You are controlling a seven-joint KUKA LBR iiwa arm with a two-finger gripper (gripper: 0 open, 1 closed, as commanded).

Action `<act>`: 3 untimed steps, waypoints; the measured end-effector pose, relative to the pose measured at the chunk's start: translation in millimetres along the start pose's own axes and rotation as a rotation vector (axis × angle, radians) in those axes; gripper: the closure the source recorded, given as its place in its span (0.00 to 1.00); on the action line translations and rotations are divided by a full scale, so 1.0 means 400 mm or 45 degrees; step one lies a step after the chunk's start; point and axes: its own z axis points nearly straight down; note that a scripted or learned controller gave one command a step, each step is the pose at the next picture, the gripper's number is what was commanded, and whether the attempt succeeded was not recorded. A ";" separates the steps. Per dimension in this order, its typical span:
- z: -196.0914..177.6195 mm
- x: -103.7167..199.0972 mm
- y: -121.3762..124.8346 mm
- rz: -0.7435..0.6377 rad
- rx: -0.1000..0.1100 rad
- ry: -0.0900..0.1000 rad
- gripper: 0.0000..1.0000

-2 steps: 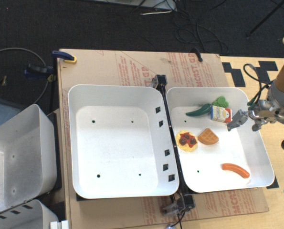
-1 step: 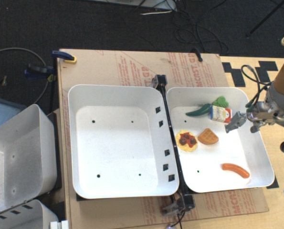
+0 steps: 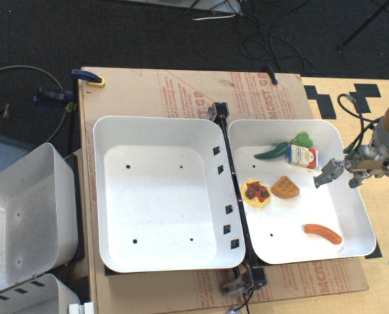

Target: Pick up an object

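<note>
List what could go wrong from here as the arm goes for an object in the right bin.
1. The small juice carton touches the green leafy toy and the dark green pepper, so a grab there may catch two things or knock them apart.
2. The gripper hangs near the right bin's far edge, so a low move could clip the wall.
3. The orange sausage is round and thin and might roll away.

**Even overhead light, mild softness**

Bright, diffuse light washes the two white bins (image 3: 161, 191) almost flat, with only faint shadows under their rims. The dark floor (image 3: 37, 25) swallows detail. Focus is slightly soft throughout; the cardboard worktop (image 3: 181, 93) shows no glare.
</note>
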 end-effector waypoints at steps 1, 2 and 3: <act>-0.012 0.013 -0.097 0.001 0.002 0.000 0.00; -0.057 -0.057 -0.025 -0.001 -0.006 -0.005 0.00; -0.037 -0.054 -0.071 0.000 0.002 -0.001 0.00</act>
